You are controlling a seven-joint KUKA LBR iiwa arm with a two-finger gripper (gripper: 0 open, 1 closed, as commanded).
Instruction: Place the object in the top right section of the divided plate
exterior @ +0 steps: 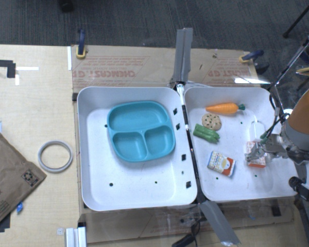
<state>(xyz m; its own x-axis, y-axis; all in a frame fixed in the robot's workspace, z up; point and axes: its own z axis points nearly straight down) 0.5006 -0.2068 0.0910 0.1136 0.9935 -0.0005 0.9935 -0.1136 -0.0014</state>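
The teal divided plate [140, 130] lies in the left bin [92, 184], with one wide section at the top and two smaller ones below. My gripper [256, 153] is low over the right side of the right bin [278, 189]. It sits right at a small red and white object [256, 163]. How it stands on that object is too blurred to read. Also in the right bin are an orange carrot [224, 108], a round cookie [211, 120], a green pea pod [206, 133] and a small white and orange carton [220, 163].
The raised rims of the two bins meet in a ridge [188, 143] between plate and gripper. A roll of tape [55, 155] and a cardboard box [10, 179] lie on the bench to the left. Clamps [81, 49] hold the cardboard at the back.
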